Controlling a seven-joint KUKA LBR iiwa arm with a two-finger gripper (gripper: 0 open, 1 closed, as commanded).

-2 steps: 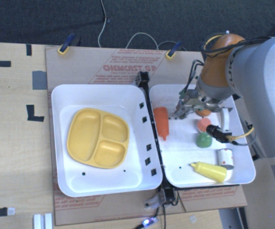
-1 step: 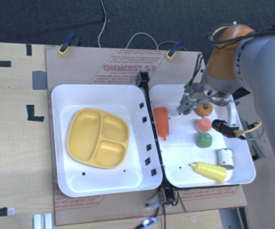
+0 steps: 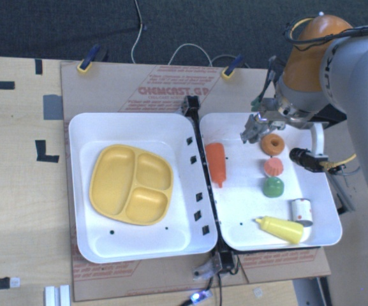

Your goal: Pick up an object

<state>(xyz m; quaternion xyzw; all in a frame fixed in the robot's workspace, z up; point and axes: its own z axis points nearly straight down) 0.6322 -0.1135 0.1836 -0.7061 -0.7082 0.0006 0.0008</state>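
Fingers [image 3: 248, 134] noted as slightly parted and empty, nothing between them; read from a slanted view, so aperture not certain. Gripper [image 3: 254, 129] found over the upper part of the right bin [image 3: 327, 234], above the white floor between two candidates.

Doughnut [image 3: 273, 145] lying just beside the tips, on the arm's side, flat, hole upward; nearest item. Carrot [image 3: 216, 164] lying a little further off on the opposite side, close to the wall shared with the left bin [image 3: 81, 234], long axis running parallel to that wall. Pink piece [image 3: 273, 167] and green piece [image 3: 273, 187] lined up below the doughnut, near each other. Bottle [image 3: 280, 229] and can [image 3: 301, 210] at the near edge, well apart from the tips. Tray [image 3: 131, 183] in the left bin, out of play.

Judged: no grasp made yet. Short shift toward the doughnut called for, or closure across the carrot's narrow width. Risk: tips landing on bare floor between the two
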